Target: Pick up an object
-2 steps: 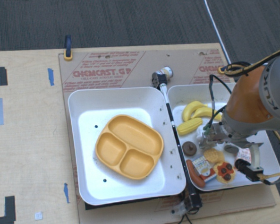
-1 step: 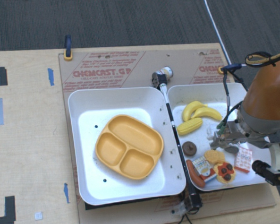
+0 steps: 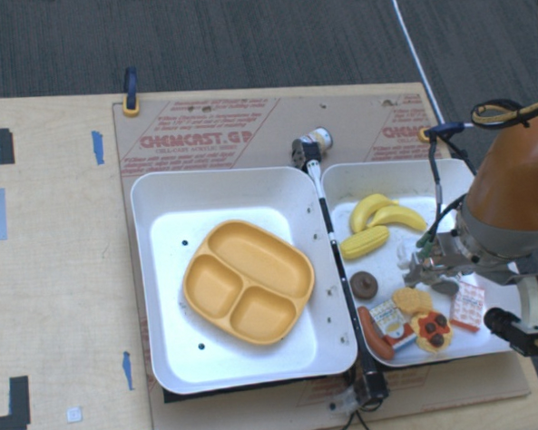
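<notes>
Two-finger metal gripper (image 3: 428, 265) low in right white bin (image 3: 340, 182); grip state cannot tell. Just below: flat orange toy cracker (image 3: 411, 299), beside toy pizza slice (image 3: 431, 330). Likely light, stiff, slick plastic; pinch across narrow edges.

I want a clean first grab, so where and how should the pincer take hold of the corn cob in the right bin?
Judging by its pose, grip the corn cob across its narrow middle, coming straight down from above. It lies flat and lengthwise left to right, so the long sides face front and back. The bananas crowd its back edge, so a slight bias toward the open front side seems safer.
</notes>
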Controlling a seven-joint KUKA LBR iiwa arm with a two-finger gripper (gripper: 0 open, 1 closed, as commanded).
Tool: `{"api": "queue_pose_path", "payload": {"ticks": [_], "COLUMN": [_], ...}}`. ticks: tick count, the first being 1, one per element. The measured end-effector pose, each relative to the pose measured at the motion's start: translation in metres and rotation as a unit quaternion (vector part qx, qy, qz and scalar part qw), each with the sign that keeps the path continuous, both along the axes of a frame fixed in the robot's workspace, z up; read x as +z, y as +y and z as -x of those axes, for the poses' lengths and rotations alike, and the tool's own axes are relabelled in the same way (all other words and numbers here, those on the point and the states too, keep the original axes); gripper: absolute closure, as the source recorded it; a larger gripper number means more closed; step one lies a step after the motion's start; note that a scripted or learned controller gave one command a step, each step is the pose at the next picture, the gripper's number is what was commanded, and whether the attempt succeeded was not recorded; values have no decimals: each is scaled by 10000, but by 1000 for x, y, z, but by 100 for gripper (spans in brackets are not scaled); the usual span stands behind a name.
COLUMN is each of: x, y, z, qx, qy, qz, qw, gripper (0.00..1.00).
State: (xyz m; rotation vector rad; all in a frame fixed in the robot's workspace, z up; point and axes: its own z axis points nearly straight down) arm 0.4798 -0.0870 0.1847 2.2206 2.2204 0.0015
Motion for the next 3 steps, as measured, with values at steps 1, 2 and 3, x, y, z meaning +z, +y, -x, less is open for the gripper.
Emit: {"api": "queue_pose_path", "payload": {"ticks": [1,2,3], "x": [-79,-90,-90], "y": [-11,-8,-8], "z": [-2,-4,-5], "qx": [0,-18,-18], "qy": [-32,-68,-78], "qz": [4,13,20], "qw": [10000,10000,10000], "gripper": [0,0,0]}}
